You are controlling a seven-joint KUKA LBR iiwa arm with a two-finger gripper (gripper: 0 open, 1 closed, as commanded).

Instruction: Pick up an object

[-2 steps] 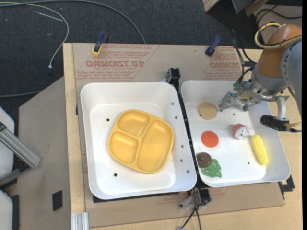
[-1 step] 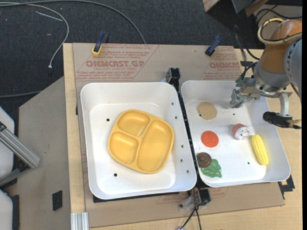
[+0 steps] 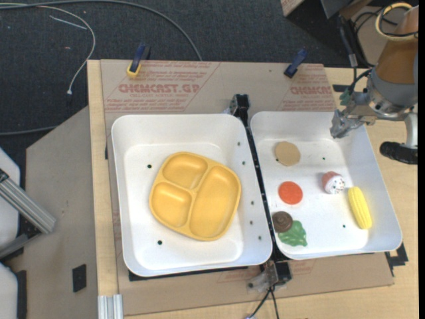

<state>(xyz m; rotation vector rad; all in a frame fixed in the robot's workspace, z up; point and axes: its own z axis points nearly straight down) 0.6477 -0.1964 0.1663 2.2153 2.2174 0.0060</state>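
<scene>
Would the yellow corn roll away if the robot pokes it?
Probably a bit. The corn looks rounded and long, so it may roll sideways toward the bin wall nearby. It seems smooth plastic, likely light and slippery between the gripper fingers.

Both white bins, left (image 3: 126, 178) and right (image 3: 378, 198), look like smooth, slightly glossy moulded plastic; the yellow divided tray (image 3: 194, 195) is smooth plastic with a soft sheen. Bench board (image 3: 199, 85) under the bins: matt brown cardboard-like sheet with red print, on a dark, rough carpet-like floor (image 3: 199, 18). Toy corn cob (image 3: 359, 207) looks like shiny plastic, the round tan piece (image 3: 287, 153) matt; gripper (image 3: 340, 126) appears dull grey metal.
</scene>
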